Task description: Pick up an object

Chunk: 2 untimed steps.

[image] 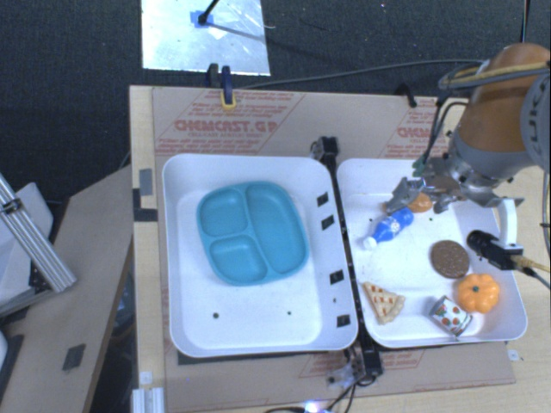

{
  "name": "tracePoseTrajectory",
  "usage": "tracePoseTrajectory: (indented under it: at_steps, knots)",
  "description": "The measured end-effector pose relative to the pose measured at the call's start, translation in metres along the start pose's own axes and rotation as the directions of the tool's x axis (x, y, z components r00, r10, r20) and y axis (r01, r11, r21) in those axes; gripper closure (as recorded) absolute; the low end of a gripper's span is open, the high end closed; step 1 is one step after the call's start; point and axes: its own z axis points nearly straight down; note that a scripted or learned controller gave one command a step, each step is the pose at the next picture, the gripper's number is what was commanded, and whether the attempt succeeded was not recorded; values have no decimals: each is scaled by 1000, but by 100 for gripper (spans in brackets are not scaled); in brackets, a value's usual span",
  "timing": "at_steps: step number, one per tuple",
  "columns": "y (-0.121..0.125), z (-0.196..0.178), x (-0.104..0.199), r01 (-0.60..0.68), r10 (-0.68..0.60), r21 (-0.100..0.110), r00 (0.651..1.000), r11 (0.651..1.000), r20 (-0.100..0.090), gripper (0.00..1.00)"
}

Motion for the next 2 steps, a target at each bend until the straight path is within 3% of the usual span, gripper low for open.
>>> tracePoseTrajectory:
  at_steps: [1,2]
  knots:
    - [3,-6,0,2,-2,-11,1000,1000,1,0]
    - [1,38,6,1,-1,-7,1000,1000,0,0]
